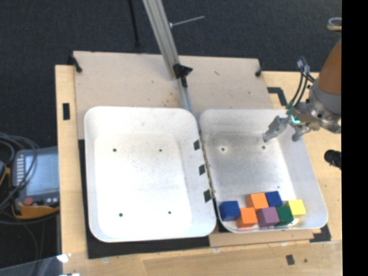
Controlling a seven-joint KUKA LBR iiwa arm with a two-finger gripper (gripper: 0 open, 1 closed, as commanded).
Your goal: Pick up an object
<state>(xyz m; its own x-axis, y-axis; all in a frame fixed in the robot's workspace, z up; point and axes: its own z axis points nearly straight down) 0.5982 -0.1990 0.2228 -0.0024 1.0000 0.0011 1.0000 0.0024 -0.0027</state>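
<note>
Several small coloured blocks are clustered at the near edge of the right bin [241,154]: a blue block [229,210], an orange block [258,200], a second blue one [273,198], a yellow one [296,207], another orange one [248,215], a purple one [267,216] and a green one [284,214]. My gripper [284,133] hangs over the far right part of that bin, well away from the blocks. It is open, with nothing between its fingers.
The left bin [144,171] lies beside the right one, with a row of small clips along the shared edge. A slanted aluminium post [164,30] rises from the back of the bench. A control box with cables [31,180] sits off the bench's left side.
</note>
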